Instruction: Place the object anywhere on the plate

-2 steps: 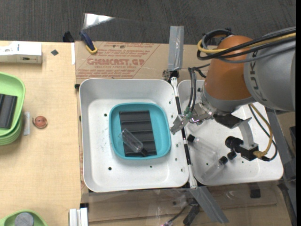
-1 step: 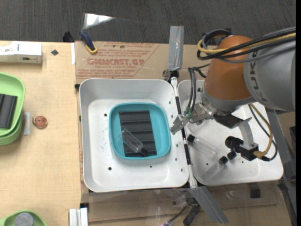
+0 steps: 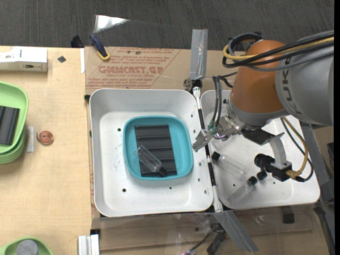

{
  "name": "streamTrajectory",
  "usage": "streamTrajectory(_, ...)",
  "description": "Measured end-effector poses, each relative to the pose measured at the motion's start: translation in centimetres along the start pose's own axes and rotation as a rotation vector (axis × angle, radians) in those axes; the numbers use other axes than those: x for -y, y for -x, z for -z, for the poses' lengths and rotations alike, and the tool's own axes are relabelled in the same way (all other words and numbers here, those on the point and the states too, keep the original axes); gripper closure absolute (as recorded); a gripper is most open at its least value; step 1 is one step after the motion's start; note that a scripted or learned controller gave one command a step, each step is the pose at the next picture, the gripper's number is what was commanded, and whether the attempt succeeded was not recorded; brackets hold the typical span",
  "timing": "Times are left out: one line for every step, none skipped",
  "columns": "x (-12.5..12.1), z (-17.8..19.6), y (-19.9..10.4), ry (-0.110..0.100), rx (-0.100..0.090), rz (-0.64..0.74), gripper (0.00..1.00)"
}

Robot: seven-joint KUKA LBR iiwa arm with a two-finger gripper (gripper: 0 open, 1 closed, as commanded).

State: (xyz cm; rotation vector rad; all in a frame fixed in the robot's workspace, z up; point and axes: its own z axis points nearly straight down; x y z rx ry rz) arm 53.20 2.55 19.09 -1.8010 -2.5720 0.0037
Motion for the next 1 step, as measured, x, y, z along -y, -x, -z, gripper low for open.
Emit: streamTrajectory(0.00,0.00,0.00,0.000,0.000,0.000,0.00)
